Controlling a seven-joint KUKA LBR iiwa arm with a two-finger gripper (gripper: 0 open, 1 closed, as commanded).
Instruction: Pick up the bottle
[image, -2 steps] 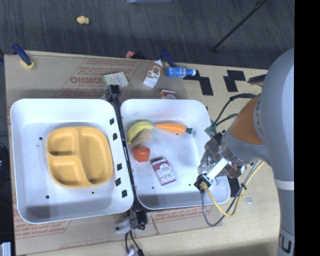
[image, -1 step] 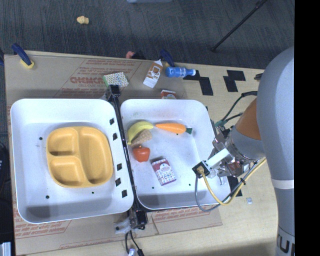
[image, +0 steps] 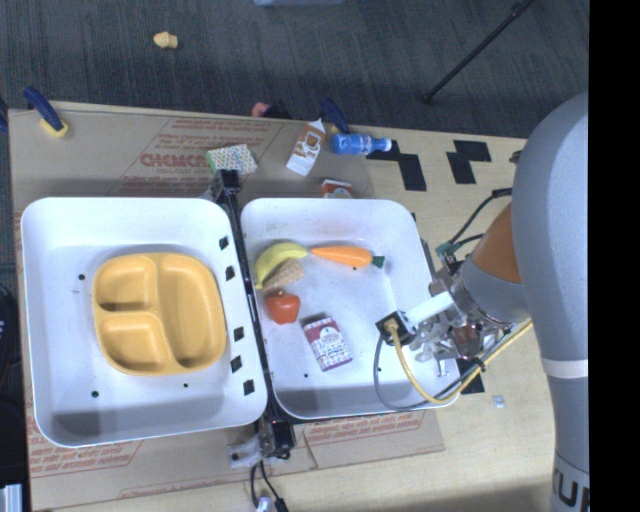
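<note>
The bottle (image: 360, 144) is small and blue. It lies on its side on the cardboard-covered bench behind the right bin (image: 400, 215), outside both bins. My gripper (image: 440, 345) hangs at the right bin's right rim, low in the view, with a yellow cable looping under it. It is far from the bottle, with most of the bin's depth between them. Nothing can be seen in its grasp.
In the right bin lie a banana (image: 272, 260), a carrot (image: 343, 256), a red fruit (image: 283, 306) and a small red box (image: 327, 343). A yellow divided plate (image: 160, 310) sits in the left bin (image: 40, 240). A small carton (image: 306, 148) and a green packet (image: 232, 158) lie near the bottle.
</note>
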